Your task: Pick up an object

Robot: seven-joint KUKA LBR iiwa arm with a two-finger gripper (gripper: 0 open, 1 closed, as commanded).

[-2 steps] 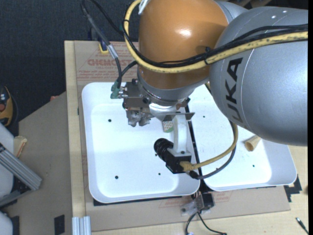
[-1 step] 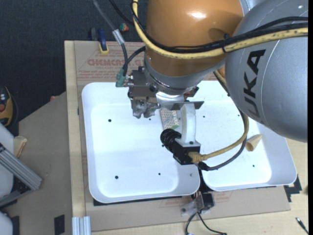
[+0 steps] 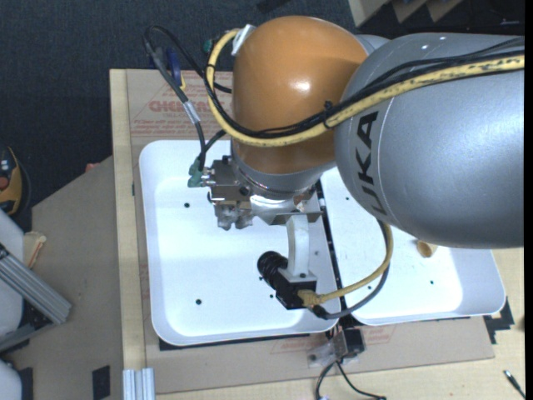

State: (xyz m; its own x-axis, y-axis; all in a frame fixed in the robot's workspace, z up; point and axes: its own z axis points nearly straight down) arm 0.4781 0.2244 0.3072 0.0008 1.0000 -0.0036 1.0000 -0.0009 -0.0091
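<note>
1. The gripper [image 3: 229, 215] hangs low over the left bin [image 3: 171, 248], at about eleven o'clock from that bin's centre; the wrist hides its tip, so I cannot tell its state.
2. No object is visible in it, and the pick looks not yet made. What it aims at may lie hidden under the wrist.
3. Outward, the orange band [image 3: 291, 73] and grey arm [image 3: 441, 132] cover the view from twelve to three o'clock, hiding much of the right bin [image 3: 466, 294].
4. A small tan piece [image 3: 425, 248] sits in the right bin at four o'clock, perhaps an object.
</note>
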